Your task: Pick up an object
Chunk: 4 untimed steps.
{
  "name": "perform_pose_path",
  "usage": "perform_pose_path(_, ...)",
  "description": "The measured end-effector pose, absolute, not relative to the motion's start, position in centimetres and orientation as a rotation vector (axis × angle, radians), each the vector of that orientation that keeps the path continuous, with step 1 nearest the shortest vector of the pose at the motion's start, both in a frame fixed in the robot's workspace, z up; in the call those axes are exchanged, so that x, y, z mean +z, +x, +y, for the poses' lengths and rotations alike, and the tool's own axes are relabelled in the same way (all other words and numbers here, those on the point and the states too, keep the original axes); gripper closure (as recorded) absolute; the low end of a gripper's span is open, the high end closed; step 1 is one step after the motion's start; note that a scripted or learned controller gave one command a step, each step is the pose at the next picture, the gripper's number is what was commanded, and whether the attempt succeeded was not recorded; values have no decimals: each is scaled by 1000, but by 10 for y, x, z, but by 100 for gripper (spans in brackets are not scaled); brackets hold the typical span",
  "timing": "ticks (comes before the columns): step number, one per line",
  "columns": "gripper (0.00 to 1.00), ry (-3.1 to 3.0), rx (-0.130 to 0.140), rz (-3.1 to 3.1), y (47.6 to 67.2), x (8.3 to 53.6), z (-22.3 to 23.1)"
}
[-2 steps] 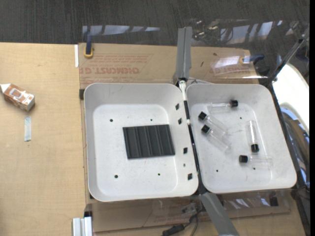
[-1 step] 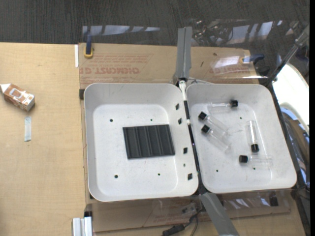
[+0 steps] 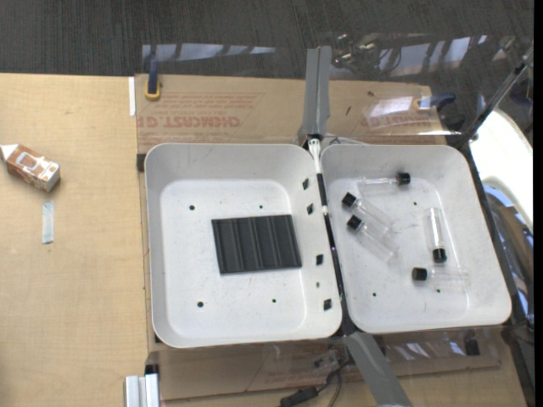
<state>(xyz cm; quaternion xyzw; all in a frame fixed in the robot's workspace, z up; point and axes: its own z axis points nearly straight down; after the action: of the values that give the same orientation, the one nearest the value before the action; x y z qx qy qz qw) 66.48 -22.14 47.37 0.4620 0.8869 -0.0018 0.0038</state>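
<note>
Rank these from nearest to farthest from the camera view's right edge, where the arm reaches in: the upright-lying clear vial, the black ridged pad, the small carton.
1. Clear vial: in the right bin, right part.
2. Black ridged pad: middle of the left bin.
3. Small carton: on the bench, far left, outside both bins.
</note>
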Motion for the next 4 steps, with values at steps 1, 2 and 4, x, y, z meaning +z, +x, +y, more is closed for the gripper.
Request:
perform_pose_path(1,0,1448,-6,2780,665,474,-221)
perform_pose_path(2,100,1445,-8,2781,666,481,-221)
perform_pose_path(4,100,1443,-10,2783,668,487,-221)
